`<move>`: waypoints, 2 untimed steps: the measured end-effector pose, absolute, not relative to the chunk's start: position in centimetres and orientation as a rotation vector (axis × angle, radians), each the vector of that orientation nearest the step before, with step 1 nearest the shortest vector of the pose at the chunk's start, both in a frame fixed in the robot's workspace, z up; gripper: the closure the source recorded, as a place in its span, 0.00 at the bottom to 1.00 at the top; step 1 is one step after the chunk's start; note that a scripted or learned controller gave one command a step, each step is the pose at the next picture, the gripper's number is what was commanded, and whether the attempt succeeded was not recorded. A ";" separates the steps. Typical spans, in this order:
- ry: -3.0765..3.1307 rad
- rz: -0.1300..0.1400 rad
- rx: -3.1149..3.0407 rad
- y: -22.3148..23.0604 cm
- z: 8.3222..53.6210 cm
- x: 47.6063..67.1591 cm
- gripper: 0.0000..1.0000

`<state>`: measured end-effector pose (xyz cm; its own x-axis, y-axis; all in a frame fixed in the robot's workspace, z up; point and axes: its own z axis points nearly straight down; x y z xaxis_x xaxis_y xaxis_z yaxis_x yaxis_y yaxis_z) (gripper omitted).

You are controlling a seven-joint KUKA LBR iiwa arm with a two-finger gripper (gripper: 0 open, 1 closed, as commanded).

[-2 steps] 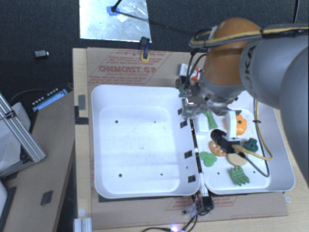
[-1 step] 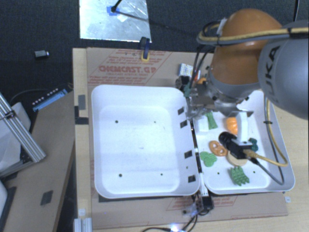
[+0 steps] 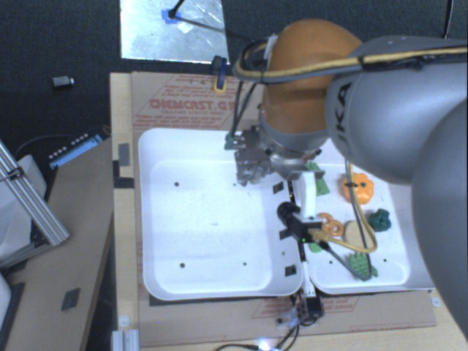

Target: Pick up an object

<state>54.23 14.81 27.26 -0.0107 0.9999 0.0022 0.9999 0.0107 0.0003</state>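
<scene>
My gripper (image 3: pixel 250 172) hangs below the orange band of the arm, over the far right part of the left bin (image 3: pixel 168 218), close to the divide between the bins. Nothing shows beneath it or in it. In the right bin (image 3: pixel 398 273) lie an orange pumpkin-like toy (image 3: pixel 359 189), a dark green lump (image 3: pixel 380 219), an orange pretzel-shaped piece (image 3: pixel 330 227), a tan round piece (image 3: pixel 357 234) and a green leafy piece (image 3: pixel 361 268). A small green piece (image 3: pixel 315 169) lies at the foot of the arm. The arm hides the far part of the right bin.
Both bins rest on a cardboard sheet (image 3: pixel 183 104) with red print. A metal plate (image 3: pixel 172 17) lies beyond it on the dark floor. An aluminium frame (image 3: pixel 29 203) stands at the left.
</scene>
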 end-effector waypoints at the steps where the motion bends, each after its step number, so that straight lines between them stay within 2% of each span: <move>1: -2.234 -0.001 -2.203 24.0 26.5 48.9 1.00; 2: -2.229 -0.014 -2.220 23.5 33.3 56.2 1.00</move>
